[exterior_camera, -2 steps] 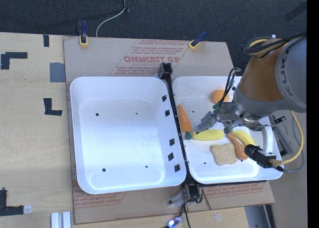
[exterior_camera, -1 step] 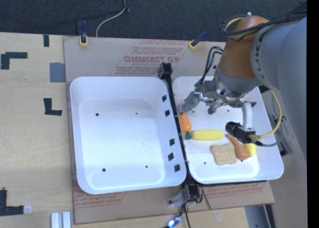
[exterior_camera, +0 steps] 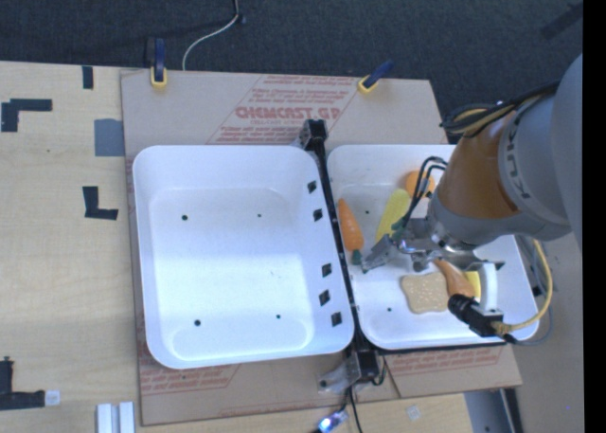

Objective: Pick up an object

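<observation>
Gripper (exterior_camera: 371,259) low in right bin (exterior_camera: 379,327) (beside carrot (exterior_camera: 349,224)).

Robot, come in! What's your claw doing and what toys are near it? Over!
Tool low in right bin, grip state unclear. Carrot just beside it, yellow piece behind, toast slice near. Arm crowds the toys.

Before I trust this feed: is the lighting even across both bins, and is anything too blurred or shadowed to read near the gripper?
Camera view: the left bin is evenly lit, with soft glare on its floor; the right bin is partly shaded beneath the arm; the gripper is small and slightly soft, so its finger state is unreadable; the carrot, yellow piece and toast slice stay distinguishable.
</observation>
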Controlling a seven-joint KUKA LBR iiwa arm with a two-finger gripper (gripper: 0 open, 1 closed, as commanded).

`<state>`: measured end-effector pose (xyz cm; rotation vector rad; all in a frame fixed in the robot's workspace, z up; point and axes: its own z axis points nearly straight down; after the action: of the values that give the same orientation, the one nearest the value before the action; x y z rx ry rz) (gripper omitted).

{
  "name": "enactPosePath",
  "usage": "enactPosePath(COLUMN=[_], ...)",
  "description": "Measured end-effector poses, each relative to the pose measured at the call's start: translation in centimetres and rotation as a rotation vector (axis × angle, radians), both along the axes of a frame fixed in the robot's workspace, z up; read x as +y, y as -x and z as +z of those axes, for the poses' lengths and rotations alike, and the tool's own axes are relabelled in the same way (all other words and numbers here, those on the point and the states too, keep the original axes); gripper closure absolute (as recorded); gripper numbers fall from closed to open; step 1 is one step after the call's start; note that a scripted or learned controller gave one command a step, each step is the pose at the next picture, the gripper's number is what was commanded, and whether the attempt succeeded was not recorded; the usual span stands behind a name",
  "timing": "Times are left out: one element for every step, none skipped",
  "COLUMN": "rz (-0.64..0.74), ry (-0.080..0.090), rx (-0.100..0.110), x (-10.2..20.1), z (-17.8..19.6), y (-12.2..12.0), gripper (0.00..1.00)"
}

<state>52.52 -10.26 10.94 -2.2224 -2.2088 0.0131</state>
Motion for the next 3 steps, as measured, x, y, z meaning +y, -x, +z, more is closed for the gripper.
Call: enactPosePath(rz=[0.013,0.007,0.014], ry=[0.000,0.001,-0.003], rx=[-0.020,-0.008,-0.010], x=[4.9,4.4,11.2], z=[8.0,7.4,7.4], y=[-5.6,-3.7,-5.0], gripper=[0.00,0.00,0.00])
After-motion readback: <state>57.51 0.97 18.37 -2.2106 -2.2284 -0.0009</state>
